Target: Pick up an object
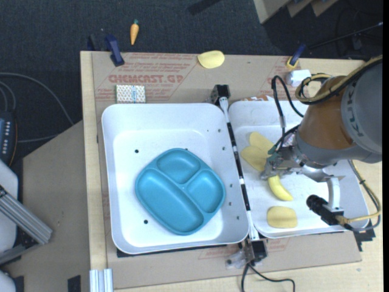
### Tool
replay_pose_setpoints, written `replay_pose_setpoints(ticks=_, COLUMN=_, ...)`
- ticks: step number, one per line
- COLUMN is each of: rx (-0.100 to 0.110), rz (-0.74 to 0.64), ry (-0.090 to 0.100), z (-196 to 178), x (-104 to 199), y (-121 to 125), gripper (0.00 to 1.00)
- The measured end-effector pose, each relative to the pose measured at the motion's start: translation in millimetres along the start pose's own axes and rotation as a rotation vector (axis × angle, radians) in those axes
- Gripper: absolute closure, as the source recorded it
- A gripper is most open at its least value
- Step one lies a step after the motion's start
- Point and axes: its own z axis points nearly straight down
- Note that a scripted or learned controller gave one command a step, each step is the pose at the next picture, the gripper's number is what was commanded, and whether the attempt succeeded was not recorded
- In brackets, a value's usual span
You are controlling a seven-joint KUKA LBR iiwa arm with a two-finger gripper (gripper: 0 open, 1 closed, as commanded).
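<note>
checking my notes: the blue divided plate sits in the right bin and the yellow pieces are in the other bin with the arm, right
Not quite. The camera view shows the blue divided plate in the left bin. The yellow pieces lie in the right bin, where the arm reaches in.

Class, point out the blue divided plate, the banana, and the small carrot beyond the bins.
Blue divided plate [180, 191]: camera view, central ridge.
Banana [279, 188]: camera view, middle of its curve.
Carrot [134, 33]: camera view, orange body.
</note>
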Motion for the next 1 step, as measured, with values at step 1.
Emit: replay_pose_setpoints(ticks=1, rx=-0.002, rz=-0.003, ry=0.000, z=-90.8, x=79.2, y=11.8, gripper=1.00)
